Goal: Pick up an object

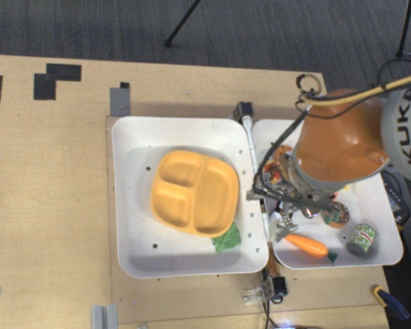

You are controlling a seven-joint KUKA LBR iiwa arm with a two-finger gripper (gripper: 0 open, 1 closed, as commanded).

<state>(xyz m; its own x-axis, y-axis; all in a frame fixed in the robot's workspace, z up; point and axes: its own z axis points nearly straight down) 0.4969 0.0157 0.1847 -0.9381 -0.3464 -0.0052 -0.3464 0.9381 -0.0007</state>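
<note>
Several small things crowd the right bin point(390, 249), so the gripper point(285, 226), its state unclear, could nudge the carrot point(307, 245) aside or grab nothing.

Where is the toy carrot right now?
The toy carrot lies in the right bin, near its front edge, just below the gripper and left of the small can.

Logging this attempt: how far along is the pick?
Done: the arm is down over the right bin, gripper low beside the carrot. In hand: nothing visibly held. Left: grasp and lift; the carrot, the small can and, in the left bin, the yellow tray all lie unlifted.
</note>
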